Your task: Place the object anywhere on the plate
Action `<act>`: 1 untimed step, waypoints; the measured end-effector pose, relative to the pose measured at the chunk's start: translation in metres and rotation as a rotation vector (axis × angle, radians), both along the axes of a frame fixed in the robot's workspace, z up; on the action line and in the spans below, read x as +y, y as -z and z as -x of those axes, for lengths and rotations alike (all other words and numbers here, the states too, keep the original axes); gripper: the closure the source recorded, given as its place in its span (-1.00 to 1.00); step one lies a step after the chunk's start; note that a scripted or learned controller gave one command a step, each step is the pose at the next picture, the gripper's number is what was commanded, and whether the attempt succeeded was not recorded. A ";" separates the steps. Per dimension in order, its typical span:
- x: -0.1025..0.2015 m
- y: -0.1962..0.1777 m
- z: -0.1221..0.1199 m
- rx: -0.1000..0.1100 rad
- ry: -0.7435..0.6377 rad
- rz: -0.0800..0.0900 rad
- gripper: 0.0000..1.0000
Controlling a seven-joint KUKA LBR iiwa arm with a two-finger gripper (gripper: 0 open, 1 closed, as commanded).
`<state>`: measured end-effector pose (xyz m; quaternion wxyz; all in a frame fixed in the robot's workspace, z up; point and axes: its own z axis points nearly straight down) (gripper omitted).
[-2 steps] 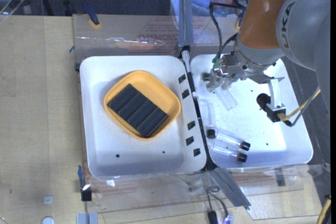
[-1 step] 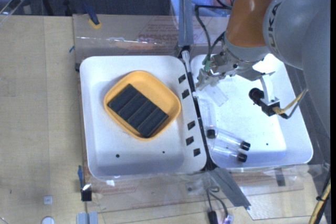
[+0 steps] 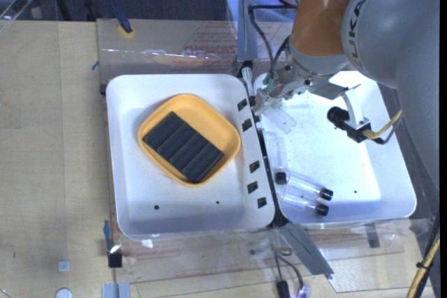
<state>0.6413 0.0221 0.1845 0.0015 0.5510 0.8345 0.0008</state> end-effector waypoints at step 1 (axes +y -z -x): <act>0.022 0.000 0.030 0.005 -0.157 -0.001 1.00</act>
